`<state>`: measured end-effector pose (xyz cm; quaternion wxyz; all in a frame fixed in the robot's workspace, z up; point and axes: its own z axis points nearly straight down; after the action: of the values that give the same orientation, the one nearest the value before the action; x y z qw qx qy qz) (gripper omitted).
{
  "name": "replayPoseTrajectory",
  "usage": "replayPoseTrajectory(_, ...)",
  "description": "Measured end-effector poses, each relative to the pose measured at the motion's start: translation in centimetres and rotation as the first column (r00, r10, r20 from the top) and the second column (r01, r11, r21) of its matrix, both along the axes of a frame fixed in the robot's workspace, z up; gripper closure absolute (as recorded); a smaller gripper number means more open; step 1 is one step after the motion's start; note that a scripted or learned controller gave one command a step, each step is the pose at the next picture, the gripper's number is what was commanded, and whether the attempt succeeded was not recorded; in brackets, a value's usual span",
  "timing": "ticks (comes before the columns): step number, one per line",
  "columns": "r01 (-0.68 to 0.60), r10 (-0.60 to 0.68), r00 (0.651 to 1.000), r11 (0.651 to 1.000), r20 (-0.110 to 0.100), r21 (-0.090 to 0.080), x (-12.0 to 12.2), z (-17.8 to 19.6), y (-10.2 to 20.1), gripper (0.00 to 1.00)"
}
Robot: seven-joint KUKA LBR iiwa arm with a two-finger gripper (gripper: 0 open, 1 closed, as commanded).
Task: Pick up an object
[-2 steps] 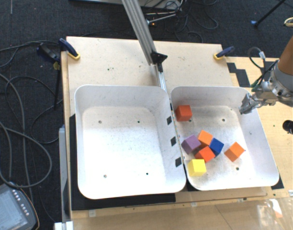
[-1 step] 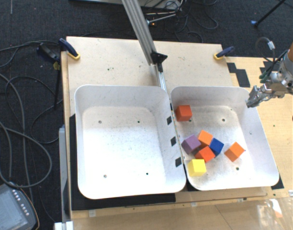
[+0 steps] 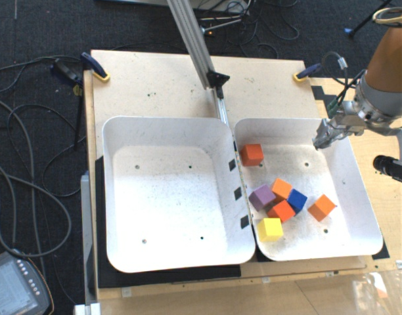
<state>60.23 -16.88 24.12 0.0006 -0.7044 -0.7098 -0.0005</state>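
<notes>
A: Start nearest the camera. What sits at the front of the right bin [image 3: 358, 195]?

B: A yellow cube [image 3: 270, 229], close to the wall it shares with the left bin [image 3: 122, 176]. Just behind it is a tight cluster: a red cube [image 3: 281, 210], a purple cube [image 3: 261, 196], a blue cube [image 3: 297, 201] and an orange cube [image 3: 282, 189], several of them touching. Another orange cube [image 3: 322, 207] lies a little apart to the right of the cluster.

A: And further back?

B: One red-orange cube [image 3: 252, 153] stands alone near the dividing wall, well apart from the rest. It looks the easiest pick, since nothing crowds it.

A: Where is the gripper [image 3: 323, 138]?

B: At the far right corner of the right bin, over its rim and away from every cube. It is too small and dark here for me to tell whether it is spread or closed. Nothing is visibly carried under it.

A: So how far along is the task?

B: By my reading, hardly begun. All seven cubes rest on the bin floor. What is left is the whole job: move over a chosen cube, descend, close on it and lift.
</notes>
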Motion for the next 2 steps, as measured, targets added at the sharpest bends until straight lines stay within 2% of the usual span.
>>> replayPoseTrajectory(1, -0.001, 0.001, 1.0, 1.0, 0.0, 0.0, -0.3, 0.5, 5.5, 1.0)
replayPoseTrajectory(2, -0.001, 0.001, 1.0, 1.0, 0.0, 0.001, -0.2, -0.5, 11.3, 1.0)
